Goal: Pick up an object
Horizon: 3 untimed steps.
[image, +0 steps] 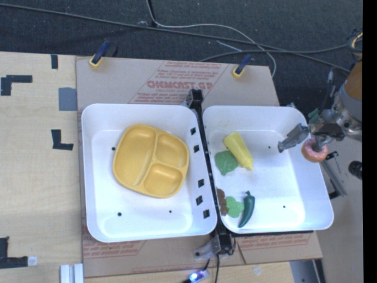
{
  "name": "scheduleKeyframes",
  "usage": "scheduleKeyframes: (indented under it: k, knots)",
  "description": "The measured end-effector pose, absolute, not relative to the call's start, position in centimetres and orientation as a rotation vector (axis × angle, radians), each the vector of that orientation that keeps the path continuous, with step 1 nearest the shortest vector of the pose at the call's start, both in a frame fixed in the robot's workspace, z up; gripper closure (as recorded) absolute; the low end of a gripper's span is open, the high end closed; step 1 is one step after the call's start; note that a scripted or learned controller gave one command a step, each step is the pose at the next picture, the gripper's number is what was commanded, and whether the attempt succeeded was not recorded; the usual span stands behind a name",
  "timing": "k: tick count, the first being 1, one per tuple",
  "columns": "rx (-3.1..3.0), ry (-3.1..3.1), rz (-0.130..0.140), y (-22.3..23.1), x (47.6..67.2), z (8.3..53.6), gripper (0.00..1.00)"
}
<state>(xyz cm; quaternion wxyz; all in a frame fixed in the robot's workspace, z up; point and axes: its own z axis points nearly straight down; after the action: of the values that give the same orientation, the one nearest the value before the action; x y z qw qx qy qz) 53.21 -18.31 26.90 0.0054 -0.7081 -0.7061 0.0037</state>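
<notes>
My gripper (310, 148) hangs over the right rim of the right bin (268, 118), at the end of the grey arm with its orange band (355, 82). A pink ring-shaped toy (314, 151) sits between its fingers: one dark finger (291, 139) slants out to the left, and the other is a short dark piece on the toy's right. The toy is level with the bin's rim and apart from the objects lying in the bin. On the bin floor lie a yellow bottle-shaped toy (238, 150), a green leafy piece (226, 162), a dark green pepper (247, 209) and a small green and brown piece (229, 205).
The left bin (94, 158) holds a yellow divided plate (151, 160). A black divider (201, 158) runs between the two bins. Cables (194, 31) cross the dark floor at the back. Cardboard (177, 81) lies under both bins.
</notes>
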Motion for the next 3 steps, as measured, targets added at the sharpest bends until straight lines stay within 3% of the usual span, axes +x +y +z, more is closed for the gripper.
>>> scheduleKeyframes:
  k: [1, 3]
  knots:
    - [-2.220, -2.222, 0.002, -18.3, 53.4, 27.5, 0.00]
    - [-2.217, -2.219, 0.006, -17.7, 52.6, 17.0, 0.00]
